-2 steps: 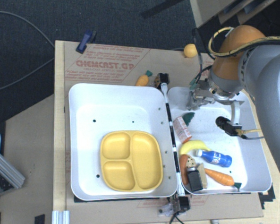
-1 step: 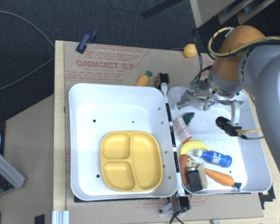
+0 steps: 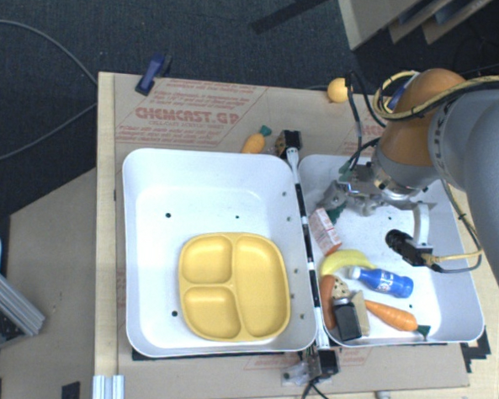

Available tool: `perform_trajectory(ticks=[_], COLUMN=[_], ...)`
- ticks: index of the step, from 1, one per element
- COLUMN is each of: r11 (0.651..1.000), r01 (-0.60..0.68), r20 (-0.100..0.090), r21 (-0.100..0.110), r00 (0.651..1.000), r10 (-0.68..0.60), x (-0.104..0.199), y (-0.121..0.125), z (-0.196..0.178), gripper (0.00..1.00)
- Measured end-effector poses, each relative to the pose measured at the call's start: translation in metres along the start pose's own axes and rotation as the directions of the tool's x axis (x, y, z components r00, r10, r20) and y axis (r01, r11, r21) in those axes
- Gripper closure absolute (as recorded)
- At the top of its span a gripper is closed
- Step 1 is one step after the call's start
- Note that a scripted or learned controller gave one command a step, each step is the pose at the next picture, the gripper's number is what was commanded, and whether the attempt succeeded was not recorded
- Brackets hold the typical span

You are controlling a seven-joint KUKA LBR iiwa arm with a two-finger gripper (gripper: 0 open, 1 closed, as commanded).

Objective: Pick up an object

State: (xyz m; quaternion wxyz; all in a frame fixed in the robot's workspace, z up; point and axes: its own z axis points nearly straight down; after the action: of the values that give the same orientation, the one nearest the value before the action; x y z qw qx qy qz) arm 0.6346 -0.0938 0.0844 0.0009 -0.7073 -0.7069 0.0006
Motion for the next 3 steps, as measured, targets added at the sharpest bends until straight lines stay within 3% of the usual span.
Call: perform_trajectory(ticks=[1, 2, 3], r11=[1.0, 1.0, 1.0], r01=[0.0, -0.001, 0.001], r20=[0.0, 0.0, 0.0], r21=[-0.001, -0.001, -0.004], r00=[1.0, 1.0, 1.0], r10=[0.0, 0.001, -0.001], x=[0.0, -0.023, 0.0], y=[0.0, -0.1, 0.032], z=[0.0, 0.0, -0.001], gripper=[0.0, 0.0, 0.0])
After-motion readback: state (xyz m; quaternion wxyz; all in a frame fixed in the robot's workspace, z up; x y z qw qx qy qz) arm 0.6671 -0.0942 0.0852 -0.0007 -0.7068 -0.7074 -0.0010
